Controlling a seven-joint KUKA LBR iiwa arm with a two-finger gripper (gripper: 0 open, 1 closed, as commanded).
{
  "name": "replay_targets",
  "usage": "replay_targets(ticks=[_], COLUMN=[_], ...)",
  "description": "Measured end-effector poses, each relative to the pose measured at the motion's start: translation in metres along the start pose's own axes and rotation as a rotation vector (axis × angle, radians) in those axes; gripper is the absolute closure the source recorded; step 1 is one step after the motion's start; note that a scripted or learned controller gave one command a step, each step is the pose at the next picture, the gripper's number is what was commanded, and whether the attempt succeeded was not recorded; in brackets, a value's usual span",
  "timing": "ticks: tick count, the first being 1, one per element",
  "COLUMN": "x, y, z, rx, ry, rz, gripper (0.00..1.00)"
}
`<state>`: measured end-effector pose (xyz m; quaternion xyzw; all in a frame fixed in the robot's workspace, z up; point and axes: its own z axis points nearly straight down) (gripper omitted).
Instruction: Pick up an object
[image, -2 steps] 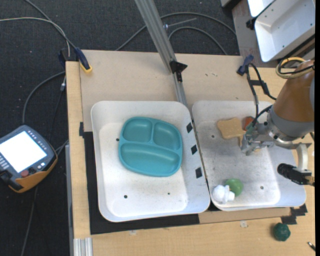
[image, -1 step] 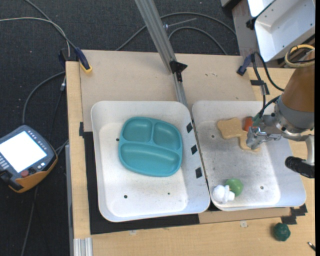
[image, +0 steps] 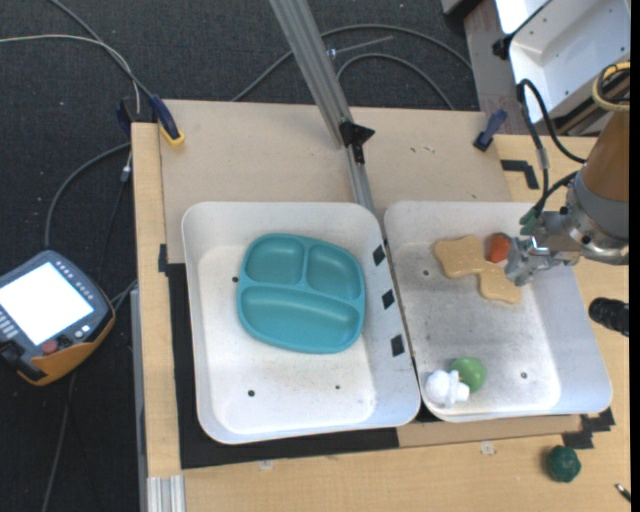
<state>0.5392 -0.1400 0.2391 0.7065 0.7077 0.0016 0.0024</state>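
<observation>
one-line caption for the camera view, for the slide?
KUKA arm's gripper low over a tan flat toy in the right bin; teal divided plate in the left bin.

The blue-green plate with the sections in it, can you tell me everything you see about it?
The teal divided plate looks like smooth plastic, with rounded corners and a raised rim. Ridges split it into three compartments: two smaller ones toward the far side and one long one toward the near side. It lies flat and right side up, turned slightly askew, on the floor of the left white bin. It holds nothing that I can see, and it touches the bin floor alone.
</observation>
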Motion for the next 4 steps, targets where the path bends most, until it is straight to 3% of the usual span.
replay_targets(ticks=[2,4], x=[0.108,0.199], y=[0.009,0.002], z=[0.005,0.011], rx=[0.008,0.006], ry=[0.003,0.003], rz=[-0.003,-0.004], gripper=[1.00,1.00])
